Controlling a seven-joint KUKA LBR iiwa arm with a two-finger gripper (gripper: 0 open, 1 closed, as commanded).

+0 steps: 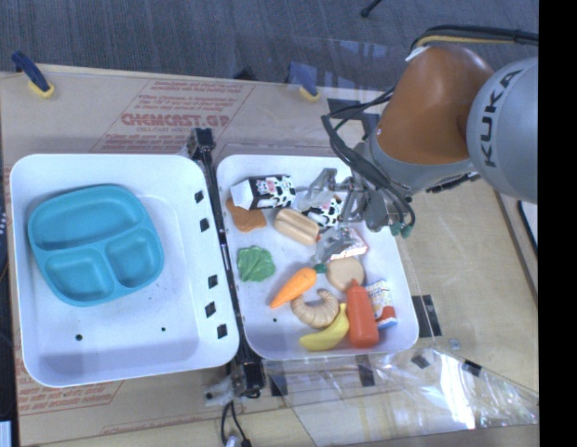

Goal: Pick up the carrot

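Overhead, two white bins are seen side by side on the bench. The left bin (46,352) holds a blue tray (93,242) with three compartments, set toward its ten o'clock corner. The right bin (270,345) holds a crowd of toy food. The carrot (293,288) lies near the bin's middle, tilted, its green top pointing toward one o'clock and its tip toward seven o'clock. A green leaf (256,264) is placed just at its nine o'clock, and a croissant (316,309) touches it at five o'clock. A banana (328,333) and a red bottle (360,316) are found at the bin's five o'clock side. A bread roll (297,225) and a cow-print carton (272,192) lie toward twelve o'clock.

The arm (437,110) is reached in from three o'clock, and the gripper (340,214) is hung over the bin's one o'clock part, at the carrot's one o'clock and apart from it. Whether its claw is apart or together cannot be told; nothing is seen held in it.
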